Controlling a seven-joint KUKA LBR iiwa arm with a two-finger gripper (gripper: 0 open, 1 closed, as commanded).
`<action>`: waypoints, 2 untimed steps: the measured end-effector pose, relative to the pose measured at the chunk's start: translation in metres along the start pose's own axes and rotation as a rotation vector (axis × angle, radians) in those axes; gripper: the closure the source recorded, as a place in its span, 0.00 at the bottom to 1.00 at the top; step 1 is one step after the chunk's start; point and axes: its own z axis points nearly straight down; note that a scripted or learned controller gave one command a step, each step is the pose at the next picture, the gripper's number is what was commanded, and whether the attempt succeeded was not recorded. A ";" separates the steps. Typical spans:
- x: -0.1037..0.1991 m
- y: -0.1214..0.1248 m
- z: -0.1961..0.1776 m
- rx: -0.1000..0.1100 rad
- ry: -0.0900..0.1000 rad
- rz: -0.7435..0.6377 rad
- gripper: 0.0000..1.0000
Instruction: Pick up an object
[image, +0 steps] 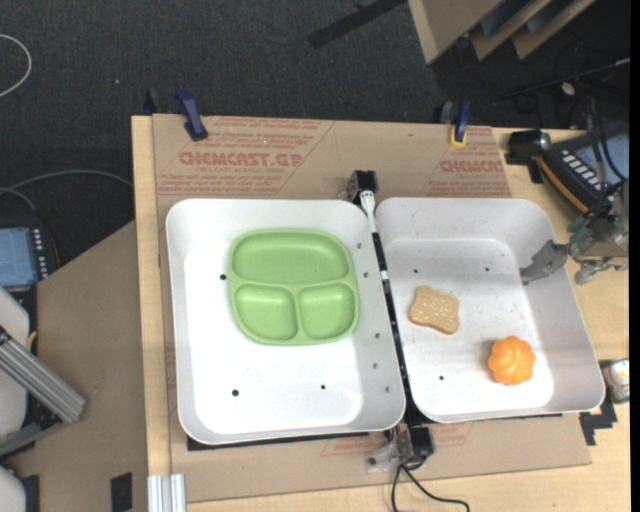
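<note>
In the right bin (470, 215) a tan slice of toy bread (435, 310) lies left of centre. An orange, pumpkin-like toy (511, 360) sits toward that bin's front right corner. My gripper (550, 262) pokes in over the right bin's right rim, up and to the right of both toys and touching neither. Most of the arm behind it is cut off by the view's right side.
The left bin (200, 330) holds a green divided plate (293, 285). A black bar (381, 280) runs between the bins. Blue clamps (190, 113) and a yellow-blue clamp (460, 125) grip the cardboard-covered bench at the back. Cables and gear (575, 170) crowd the right.
</note>
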 end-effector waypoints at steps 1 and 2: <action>0.014 -0.008 -0.124 -0.015 -0.005 -0.003 0.00; 0.045 -0.003 -0.313 -0.022 -0.006 -0.005 0.00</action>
